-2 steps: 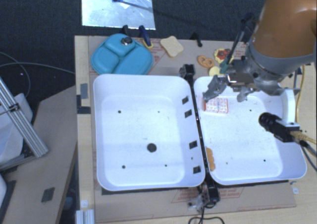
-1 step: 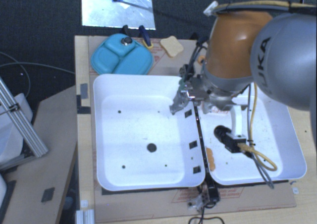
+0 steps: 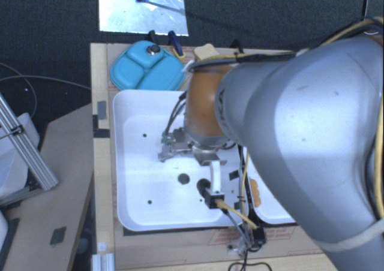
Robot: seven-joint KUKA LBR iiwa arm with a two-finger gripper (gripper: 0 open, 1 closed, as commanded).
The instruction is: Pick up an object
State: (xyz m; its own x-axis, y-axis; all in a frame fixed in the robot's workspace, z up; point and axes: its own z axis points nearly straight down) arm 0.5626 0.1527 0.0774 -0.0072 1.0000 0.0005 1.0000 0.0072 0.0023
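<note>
Item: small dark disc (image 3: pixel 183 178), lying flat on the floor of the left white bin (image 3: pixel 129 162), near the pincer (image 3: pixel 171 147), whose state I cannot tell; probably light, stiff and low-lying, best taken across its rim from straight above.

Views: one, fixed.
Position: above the bench (image 3: pixel 102 162), looking down on it at a slant.
Range: middling; the left bin (image 3: pixel 141 162) sits at frame centre, and a corner of the right bin (image 3: pixel 273 213) shows toward 4 o'clock.
Foreground: the arm (image 3: pixel 312 132) enters from 3 o'clock, close to the lens, covering much of the right half.
Margin: dark floor (image 3: pixel 48 24) from 9 to 12 o'clock.
</note>
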